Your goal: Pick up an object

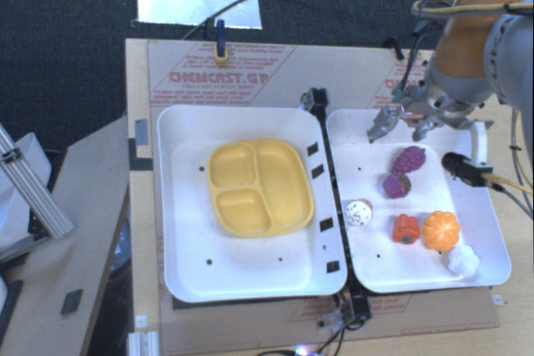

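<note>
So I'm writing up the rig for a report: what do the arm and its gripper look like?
The arm is grey, with a rounded orange section above the wrist. Yellow and dark cables loop around that section. The gripper is grey metal with two thin fingers, and small reddish marks show on the wrist block just above them.

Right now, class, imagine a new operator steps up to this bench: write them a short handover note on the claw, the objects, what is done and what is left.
Claw: open, holding nothing, above the far end of the right bin.
Right bin contents: purple grapes, a smaller purple fruit, white speckled ball, red pepper, orange pumpkin, white lump in the near right corner.
Left bin: yellow divided tray.
Done: no pick yet.
Left: lower onto one object, probably the grapes as they lie nearest, close, lift.
</note>
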`<action>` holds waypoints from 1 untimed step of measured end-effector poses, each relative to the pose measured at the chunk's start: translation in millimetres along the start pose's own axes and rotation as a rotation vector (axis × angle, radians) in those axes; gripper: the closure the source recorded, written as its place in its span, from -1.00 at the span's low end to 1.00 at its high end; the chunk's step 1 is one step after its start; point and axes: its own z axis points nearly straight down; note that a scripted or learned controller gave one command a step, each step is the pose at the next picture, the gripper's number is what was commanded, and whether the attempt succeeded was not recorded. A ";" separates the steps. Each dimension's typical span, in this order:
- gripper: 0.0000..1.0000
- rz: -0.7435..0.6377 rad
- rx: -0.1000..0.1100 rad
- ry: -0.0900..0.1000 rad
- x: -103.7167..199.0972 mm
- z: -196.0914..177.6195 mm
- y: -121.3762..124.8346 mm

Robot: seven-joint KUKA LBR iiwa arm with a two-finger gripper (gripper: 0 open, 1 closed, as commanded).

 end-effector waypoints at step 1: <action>-1.00 -0.002 -0.014 -0.001 0.2 -9.0 2.8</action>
